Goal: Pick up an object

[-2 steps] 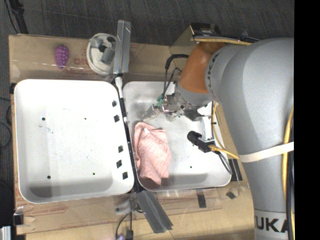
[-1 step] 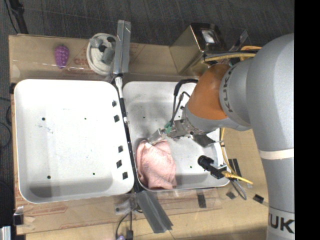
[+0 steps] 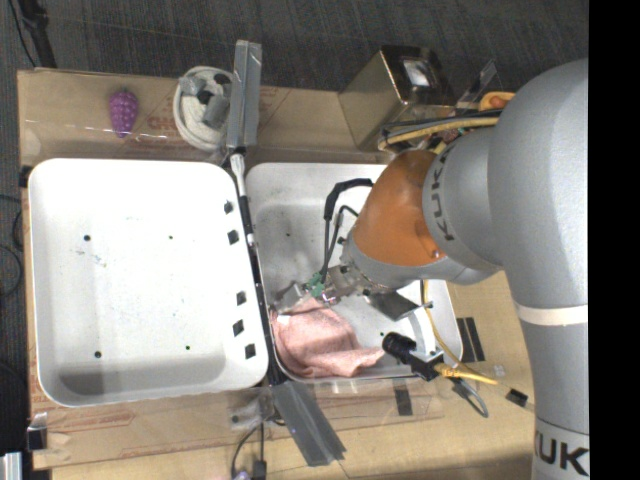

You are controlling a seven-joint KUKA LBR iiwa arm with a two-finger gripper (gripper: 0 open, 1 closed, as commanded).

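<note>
The grey arm (image 3: 520, 198), orange-banded, hangs over the right bin (image 3: 290, 193). Its end effector (image 3: 325, 286) sits low above a soft, crumpled pink cloth (image 3: 315, 340); finger state cannot be determined. The cloth lies in the bin's near corner, long axis running left-right

A crumpled pink cloth (image 3: 315, 341) lies at the near edge of the right bin (image 3: 290, 203)
</note>
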